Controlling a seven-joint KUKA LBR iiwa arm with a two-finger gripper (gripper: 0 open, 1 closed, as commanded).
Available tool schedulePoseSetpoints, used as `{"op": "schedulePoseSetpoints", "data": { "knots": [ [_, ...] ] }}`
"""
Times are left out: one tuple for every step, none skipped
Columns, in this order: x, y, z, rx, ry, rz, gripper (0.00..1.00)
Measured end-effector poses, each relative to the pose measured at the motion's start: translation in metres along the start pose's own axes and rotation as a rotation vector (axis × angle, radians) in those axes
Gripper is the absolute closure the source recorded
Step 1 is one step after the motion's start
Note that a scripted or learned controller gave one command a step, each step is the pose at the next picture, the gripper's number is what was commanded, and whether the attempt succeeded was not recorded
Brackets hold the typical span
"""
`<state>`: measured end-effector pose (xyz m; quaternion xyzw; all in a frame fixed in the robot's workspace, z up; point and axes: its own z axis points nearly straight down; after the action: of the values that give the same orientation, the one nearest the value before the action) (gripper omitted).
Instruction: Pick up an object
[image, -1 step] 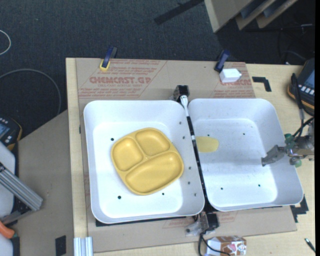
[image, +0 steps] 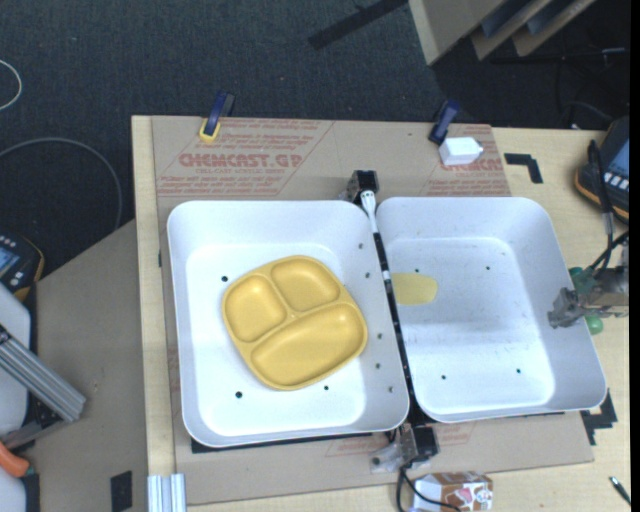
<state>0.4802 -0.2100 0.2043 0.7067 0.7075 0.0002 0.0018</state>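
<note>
Sitting at the right rim of the right bin (image: 548, 235), the claw (image: 578, 303) is low over the edge, small and partly cut off by the picture's side; whether it is wide or narrow cannot be told. A plate (image: 294, 322) lies flat in the left bin (image: 190, 300), well apart from the claw, to its left across the full width of the right bin. It is turned at a slant: its large well faces near-right and its two small wells far-left. It is almost as broad as long, so its long axis is unclear. A yellow piece (image: 414, 289) lies in the right bin just beside the left wall, its long axis running left to right.
</note>
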Motion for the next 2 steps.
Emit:
{"op": "schedulePoseSetpoints", "data": {
  "knots": [
    [-0.014,-0.001,0.003,0.0,0.0,0.003,1.0],
    [-0.013,-0.001,0.017,0.006,0.004,0.002,1.0]
  ]
}}
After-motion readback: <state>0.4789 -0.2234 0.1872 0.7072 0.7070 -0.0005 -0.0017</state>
